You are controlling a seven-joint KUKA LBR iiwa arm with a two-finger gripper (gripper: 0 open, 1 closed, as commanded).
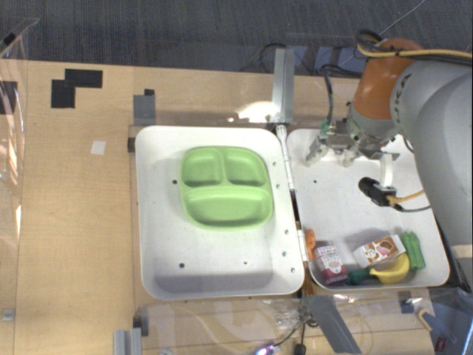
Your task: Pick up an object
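**Gripper high in right bin, objects bunched at near edge**

Gripper (347, 150) sits over the far part of the right bin (332, 205), close to that bin's far rim, wrist with orange band (378, 87) just above it. Two fingers spread apart, nothing between them, so open and empty. One fingertip (314, 154) near the divider rail (290, 191) between the bins, the other toward the bin's middle.

Objects all lie well apart from the fingers, toward the near rim of the same bin: banana (392, 271), small carton (378, 250) touching it, green object (412, 248) against the right rim, a dark red packet (329, 263) and an orange item (310, 239) by the divider. They're packed tight along the near edge. Bare white floor runs between the fingers and that cluster; a black cable end (377, 191) hangs over it.

Left bin (159, 220), across the divider from the fingers, holds a green divided tray (225, 187) near its middle, bare margin all round.
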